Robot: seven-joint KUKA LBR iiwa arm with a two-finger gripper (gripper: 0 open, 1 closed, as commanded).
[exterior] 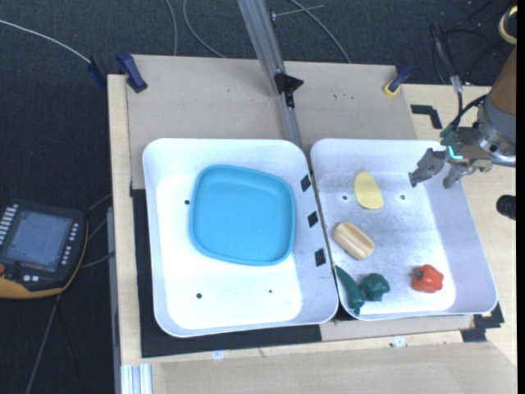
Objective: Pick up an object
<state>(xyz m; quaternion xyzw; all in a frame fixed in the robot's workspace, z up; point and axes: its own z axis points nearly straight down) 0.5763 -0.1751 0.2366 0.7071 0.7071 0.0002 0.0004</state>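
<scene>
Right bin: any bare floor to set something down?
Yes. Bare patch in the right bin between the yellow piece, the bread roll, the red pepper and its right wall. Crowded along the near edge: green piece, pepper. Gripper hovers at the far-right corner.

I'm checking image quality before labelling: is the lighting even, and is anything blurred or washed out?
Camera view: lighting is soft and even, with faint shadows under the yellow piece and bread roll; the white bins are bright but keep their detail; the gripper looks slightly soft; the blue plate is sharp, without glare.
</scene>
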